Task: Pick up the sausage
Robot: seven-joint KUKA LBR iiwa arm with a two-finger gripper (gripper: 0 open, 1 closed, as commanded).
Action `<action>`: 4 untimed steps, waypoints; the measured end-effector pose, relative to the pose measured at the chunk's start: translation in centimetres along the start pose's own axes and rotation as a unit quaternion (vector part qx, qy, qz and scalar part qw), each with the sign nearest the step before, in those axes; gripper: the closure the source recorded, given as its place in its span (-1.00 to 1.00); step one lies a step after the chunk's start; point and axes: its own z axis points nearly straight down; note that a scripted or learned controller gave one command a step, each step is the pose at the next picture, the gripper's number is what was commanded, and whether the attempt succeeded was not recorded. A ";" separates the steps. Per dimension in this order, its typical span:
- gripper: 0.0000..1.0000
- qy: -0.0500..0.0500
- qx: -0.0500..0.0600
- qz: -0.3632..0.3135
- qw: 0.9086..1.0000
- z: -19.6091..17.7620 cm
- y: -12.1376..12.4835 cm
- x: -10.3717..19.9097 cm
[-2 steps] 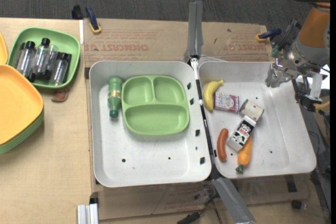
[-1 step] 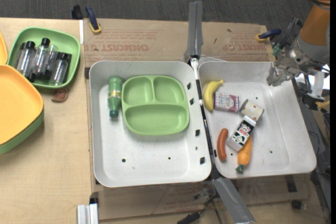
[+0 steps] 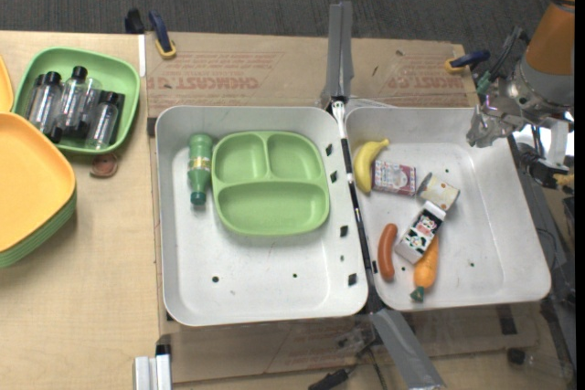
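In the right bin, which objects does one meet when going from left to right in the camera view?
banana → sausage → pink packet → black-and-white carton → small white box. The carrot overlaps the carton, so I leave it out.

Sausage point(image 3: 388, 251) in right bin point(image 3: 494, 274), beside carrot point(image 3: 425, 268).

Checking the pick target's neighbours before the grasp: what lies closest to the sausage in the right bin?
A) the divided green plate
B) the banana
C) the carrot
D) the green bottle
C: the sausage lies near the right bin's front left, with the carrot just to its right; the banana sits farther back.
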 end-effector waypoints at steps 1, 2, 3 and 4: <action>1.00 0.003 0.001 0.138 0.990 5.9 0.2 4.4; 1.00 0.002 0.002 0.230 0.973 5.9 -1.5 11.7; 1.00 0.003 0.001 0.141 0.990 5.8 -5.6 6.8; 1.00 0.003 0.001 0.033 0.999 5.9 -5.8 6.9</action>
